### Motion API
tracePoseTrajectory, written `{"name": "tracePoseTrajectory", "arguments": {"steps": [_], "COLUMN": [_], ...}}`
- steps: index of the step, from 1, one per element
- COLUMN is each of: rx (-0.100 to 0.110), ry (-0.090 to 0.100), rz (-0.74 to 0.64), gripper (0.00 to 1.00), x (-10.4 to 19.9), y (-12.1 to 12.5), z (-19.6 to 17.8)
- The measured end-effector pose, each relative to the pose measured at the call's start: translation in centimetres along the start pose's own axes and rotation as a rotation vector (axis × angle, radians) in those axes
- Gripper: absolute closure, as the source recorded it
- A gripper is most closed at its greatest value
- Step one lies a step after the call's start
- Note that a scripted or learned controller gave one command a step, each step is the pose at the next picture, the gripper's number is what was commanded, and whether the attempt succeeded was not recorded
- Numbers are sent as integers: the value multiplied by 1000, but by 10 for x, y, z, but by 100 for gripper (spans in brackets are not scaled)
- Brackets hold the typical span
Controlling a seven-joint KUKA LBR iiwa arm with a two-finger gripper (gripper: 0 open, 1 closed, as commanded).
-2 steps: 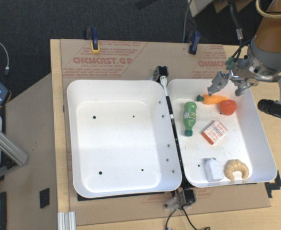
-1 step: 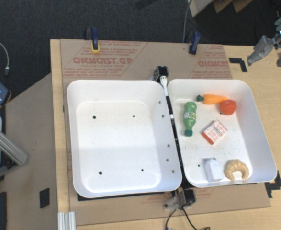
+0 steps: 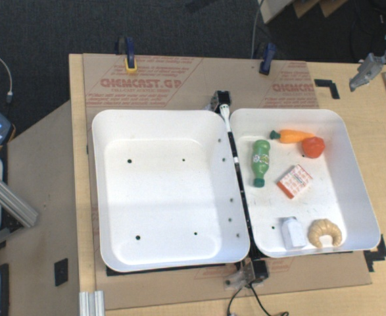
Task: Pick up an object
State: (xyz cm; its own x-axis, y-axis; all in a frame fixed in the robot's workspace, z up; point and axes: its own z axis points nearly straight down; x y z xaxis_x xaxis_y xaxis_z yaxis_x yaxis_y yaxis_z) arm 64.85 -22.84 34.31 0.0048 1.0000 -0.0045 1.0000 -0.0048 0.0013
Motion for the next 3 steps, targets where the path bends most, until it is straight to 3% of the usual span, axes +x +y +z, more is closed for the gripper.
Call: {"name": "tracePoseTrajectory", "arguments": {"steps": [1, 2, 3], "rx": [11, -19, 8], "ry": [8, -2, 5], "rz": [-4, -5, -4], "gripper": [0, 0, 0], "x": [15, 30, 3], "y": [-14, -86, -42], "z": [89, -123, -37]}}
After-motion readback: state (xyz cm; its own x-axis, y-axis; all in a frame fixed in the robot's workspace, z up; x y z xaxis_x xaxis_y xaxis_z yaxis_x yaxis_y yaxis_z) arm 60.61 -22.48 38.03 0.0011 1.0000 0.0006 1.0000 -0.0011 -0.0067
